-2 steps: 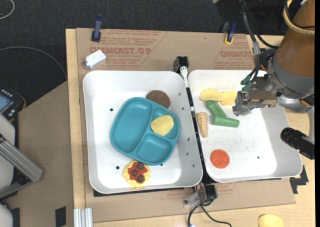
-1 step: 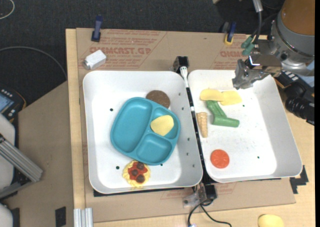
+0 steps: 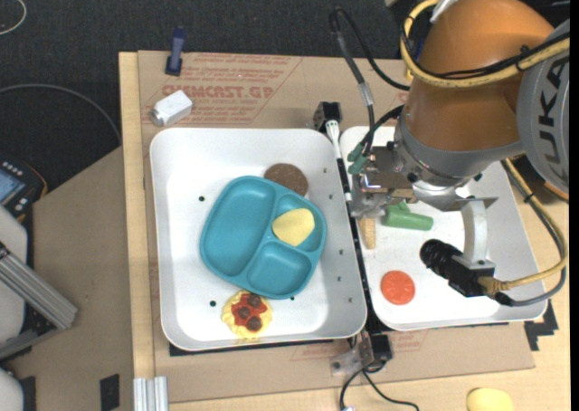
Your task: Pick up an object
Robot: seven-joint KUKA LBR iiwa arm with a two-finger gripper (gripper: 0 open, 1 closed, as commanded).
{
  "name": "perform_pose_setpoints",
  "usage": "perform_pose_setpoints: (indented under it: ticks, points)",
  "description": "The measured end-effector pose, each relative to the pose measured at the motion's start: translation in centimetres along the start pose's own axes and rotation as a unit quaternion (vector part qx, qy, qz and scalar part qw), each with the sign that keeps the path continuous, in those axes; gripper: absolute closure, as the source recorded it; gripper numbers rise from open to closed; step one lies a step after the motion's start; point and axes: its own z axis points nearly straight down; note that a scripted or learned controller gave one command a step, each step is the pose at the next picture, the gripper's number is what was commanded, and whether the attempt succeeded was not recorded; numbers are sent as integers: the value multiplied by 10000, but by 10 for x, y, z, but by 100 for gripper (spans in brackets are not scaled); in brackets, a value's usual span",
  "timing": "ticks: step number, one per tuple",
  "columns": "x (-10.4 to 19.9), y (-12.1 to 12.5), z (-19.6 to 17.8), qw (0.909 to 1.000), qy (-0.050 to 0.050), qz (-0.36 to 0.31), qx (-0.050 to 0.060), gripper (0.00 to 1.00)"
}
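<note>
End effector (image 3: 369, 205) hangs over right bin (image 3: 516, 228), partly hiding green object (image 3: 409, 217).

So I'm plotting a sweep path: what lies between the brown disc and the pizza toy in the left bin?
In the camera view, the blue divided plate lies between the brown disc and the pizza toy.

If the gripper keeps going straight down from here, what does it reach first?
Probably the green object in the right bin, just below the gripper; the tan cone-like piece lies close by, and depth is unclear.
</note>
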Motion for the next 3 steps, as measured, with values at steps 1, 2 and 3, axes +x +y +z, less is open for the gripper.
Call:
perform_pose_setpoints:
  ticks: [1, 2, 3]
  points:
    - [47, -6, -79, 9999, 16, -2, -108, 100]
    - [45, -6, -85, 10000, 0, 21, -82, 100]
    - [50, -6, -121, 10000, 6, 23, -97, 100]
